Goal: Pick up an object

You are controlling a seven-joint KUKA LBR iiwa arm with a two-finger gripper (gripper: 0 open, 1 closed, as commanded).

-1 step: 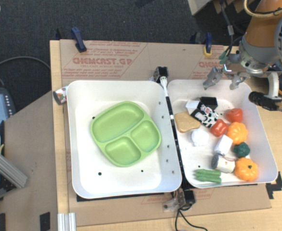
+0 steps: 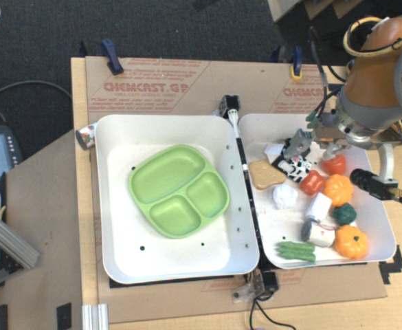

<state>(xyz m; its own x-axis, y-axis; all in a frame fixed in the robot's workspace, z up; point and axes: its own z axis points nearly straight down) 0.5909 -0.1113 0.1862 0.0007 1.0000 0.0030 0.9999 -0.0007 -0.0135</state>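
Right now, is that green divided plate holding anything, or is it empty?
Empty. The green plate lies flat in the left bin, and all three of its compartments show bare green.

Arm enters from right, hand [image 2: 309, 141] low over upper part of right bin [image 2: 386, 243]. Directly below hand: black-and-white cow toy [image 2: 297, 169] and tan cookie-shaped piece [image 2: 265, 174]. Just right of hand, a red pepper [image 2: 334, 164]; further below, small orange pumpkins [image 2: 339, 189], a white ball [image 2: 285, 196], green beans [image 2: 297, 251]. Well left of hand, left bin [image 2: 111, 184] carries a green divided plate [image 2: 179, 190]. Both bins sit on the table [image 2: 159, 88].
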